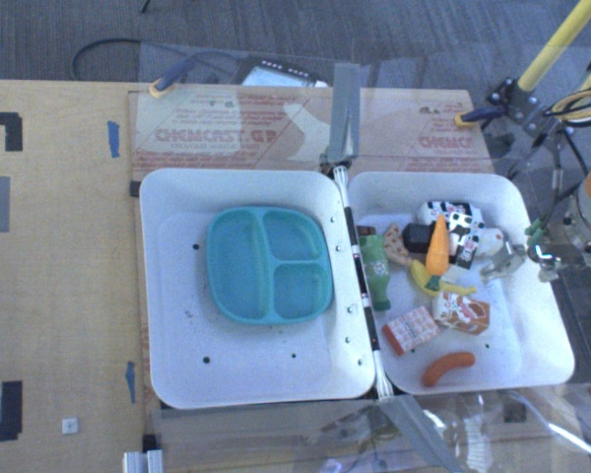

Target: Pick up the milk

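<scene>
Milk point(456, 222), cow-patterned carton, upper middle of right bin point(547, 348), wedged against carrot point(437, 246). My pincer point(513, 260) at bin's right side, just beside it; grip state cannot tell. Risk: crowded pile, I could snag carrot or banana point(435, 282) instead. Left bin point(167, 294) holds teal divided plate point(270, 264).

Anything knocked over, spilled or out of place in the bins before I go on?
No spill or damage. The toy food lies jumbled in the right bin, the green bottle on its side against the divider. The teal tray sits flat in the left bin.
</scene>
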`<state>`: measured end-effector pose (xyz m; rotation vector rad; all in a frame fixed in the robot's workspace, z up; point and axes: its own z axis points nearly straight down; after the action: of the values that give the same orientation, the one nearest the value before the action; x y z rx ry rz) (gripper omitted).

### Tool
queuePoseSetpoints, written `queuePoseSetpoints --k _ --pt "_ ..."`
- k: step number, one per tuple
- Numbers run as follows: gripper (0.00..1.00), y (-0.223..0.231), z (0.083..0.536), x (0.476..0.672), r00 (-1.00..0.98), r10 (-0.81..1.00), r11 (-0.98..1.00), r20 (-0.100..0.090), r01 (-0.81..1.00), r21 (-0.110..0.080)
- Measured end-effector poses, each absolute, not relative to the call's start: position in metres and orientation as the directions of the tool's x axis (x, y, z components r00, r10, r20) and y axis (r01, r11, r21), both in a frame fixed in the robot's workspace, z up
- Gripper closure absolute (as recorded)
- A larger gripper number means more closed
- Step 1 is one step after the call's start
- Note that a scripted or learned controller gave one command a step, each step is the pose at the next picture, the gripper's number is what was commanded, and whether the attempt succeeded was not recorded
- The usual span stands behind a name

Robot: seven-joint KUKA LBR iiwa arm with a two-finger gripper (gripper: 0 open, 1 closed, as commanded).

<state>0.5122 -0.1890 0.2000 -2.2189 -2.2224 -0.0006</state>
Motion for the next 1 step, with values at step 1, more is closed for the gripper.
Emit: queuePoseSetpoints --k 1 --pt "0.00 -0.1683 0.1111 0.4931 -0.030 1.000 0.030 -0.005 0.999 0.030"
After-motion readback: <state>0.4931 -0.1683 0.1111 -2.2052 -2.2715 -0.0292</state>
